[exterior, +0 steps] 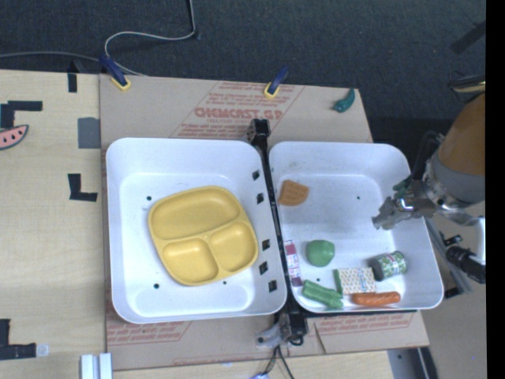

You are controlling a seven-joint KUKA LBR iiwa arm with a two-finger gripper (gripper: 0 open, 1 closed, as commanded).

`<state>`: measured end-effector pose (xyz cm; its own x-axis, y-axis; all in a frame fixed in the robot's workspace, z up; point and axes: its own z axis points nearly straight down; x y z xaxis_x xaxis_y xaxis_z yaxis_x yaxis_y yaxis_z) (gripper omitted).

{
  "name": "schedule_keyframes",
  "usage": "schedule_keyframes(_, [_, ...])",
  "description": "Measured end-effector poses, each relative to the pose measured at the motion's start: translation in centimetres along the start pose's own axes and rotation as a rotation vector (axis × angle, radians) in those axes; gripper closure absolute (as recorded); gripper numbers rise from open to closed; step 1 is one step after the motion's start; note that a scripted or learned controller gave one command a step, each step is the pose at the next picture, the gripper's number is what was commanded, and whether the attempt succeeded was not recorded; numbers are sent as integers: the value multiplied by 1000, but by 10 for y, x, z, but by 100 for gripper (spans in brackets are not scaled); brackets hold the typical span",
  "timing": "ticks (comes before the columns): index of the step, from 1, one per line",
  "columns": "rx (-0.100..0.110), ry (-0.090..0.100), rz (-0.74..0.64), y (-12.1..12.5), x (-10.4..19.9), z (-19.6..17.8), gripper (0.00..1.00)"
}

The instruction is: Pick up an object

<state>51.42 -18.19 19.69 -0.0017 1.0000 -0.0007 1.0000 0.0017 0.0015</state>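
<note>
Writing: red print on the cardboard sheet under the bins reads roughly "CHEMCAST GP"; smaller lines below it are too blurred to read. The can's label is illegible.
Left bin: a shallow white plastic tub with rounded corners, holding a yellow tray with three compartments, lying flat and turned at an angle.
Right bin: same white plastic, touching the left bin along a black centre divider.
Objects: an orange piece lies near the divider at the far side; a round green ball sits mid-bin; a small can lies on its side towards the near right; a patterned card, a green pod shape and an orange carrot shape cluster along the near wall.
Gripper: metallic, poised at the right bin's right wall, above the can and apart from it; nothing sits between its fingers, and whether they are spread or closed cannot be told.
Surface: a pale wooden bench with black tape marks; yellow clips pin the cardboard.
Room: dark carpet beyond, crossed by a thin cable.
</note>
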Motion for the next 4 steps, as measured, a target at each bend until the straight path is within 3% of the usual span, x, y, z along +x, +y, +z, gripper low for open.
schedule_keyframes(1, [1, 1, 0, 0, 0, 0, 0])
schedule_keyframes(2, [4, 1, 2, -32, -31, 102, 0])
schedule_keyframes(3, [-4, -3, 2, -29, 18, 110, 0])
schedule_keyframes(4, [-19, -25, 16, -28, 54, 108, 0])
